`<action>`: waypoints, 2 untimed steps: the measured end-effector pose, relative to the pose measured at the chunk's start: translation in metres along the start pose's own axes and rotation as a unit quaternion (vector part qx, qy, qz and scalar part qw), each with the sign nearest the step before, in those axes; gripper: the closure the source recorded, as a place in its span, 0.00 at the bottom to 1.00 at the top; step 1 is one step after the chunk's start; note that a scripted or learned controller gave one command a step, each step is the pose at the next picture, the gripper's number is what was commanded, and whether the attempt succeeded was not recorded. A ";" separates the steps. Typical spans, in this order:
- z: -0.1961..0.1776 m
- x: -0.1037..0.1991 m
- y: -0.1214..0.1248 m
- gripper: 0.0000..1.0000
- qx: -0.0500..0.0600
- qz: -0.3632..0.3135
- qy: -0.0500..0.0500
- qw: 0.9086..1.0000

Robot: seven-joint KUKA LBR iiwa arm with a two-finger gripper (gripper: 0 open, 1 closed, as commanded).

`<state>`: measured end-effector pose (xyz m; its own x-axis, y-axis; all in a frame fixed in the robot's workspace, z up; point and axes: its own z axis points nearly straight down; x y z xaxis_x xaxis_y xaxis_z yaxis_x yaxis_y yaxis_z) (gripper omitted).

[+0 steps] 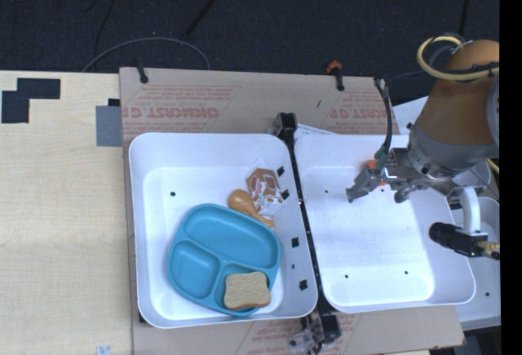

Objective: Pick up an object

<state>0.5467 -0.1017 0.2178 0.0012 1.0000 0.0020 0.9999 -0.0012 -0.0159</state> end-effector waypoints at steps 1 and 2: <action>-0.006 0.000 0.002 0.00 -0.006 -0.001 -0.001 1.000; 0.038 -0.003 0.002 0.00 -0.004 -0.001 0.000 1.000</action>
<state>0.5485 -0.1046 0.1797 0.0002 1.0000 0.0014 1.0000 -0.0001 -0.0081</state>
